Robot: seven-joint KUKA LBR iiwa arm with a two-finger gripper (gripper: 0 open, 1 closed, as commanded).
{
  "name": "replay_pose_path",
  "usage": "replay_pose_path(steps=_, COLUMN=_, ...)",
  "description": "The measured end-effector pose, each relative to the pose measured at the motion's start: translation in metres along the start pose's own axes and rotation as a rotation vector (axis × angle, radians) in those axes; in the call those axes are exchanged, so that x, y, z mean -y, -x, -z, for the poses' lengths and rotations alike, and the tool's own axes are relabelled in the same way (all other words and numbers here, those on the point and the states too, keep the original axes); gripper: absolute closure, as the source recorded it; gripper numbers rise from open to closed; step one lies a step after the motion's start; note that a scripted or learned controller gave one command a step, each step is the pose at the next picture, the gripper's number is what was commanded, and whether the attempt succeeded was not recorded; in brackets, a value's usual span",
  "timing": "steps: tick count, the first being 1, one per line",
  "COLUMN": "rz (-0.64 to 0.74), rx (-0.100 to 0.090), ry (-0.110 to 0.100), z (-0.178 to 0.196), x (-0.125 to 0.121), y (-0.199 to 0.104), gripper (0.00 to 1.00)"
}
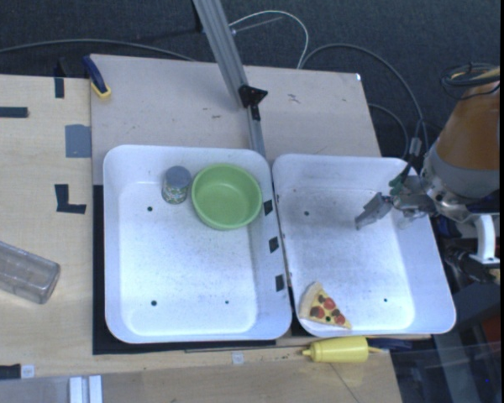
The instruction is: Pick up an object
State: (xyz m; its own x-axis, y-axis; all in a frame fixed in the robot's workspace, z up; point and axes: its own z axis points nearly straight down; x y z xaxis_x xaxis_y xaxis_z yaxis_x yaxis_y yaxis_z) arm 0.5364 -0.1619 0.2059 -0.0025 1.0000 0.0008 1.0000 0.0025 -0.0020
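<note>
A yellow mustard bottle (335, 349) lies on its side on the bench just in front of the right bin (420, 309). Just behind it, a toy pizza slice (322, 306) rests in that bin's near left corner, against the rim. The left bin (134, 309) holds a green bowl (226, 196) near its far wall, with a small grey-lidded can (176, 184) touching the bowl's left side.

The gripper (371, 213) hangs over the middle right part of the right bin, reaching in from the arm (469, 141). It is well apart from the pizza slice and nothing shows in its grasp; whether it is open or closed cannot be told at this angle. A clear plastic container (15, 269) lies on the bench at far left.
</note>
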Motion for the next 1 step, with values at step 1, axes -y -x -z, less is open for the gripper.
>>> replay_pose_path(steps=1, rz=0.0, rx=0.0, ry=0.0, z=0.0, x=0.0, y=0.0002, gripper=0.0)
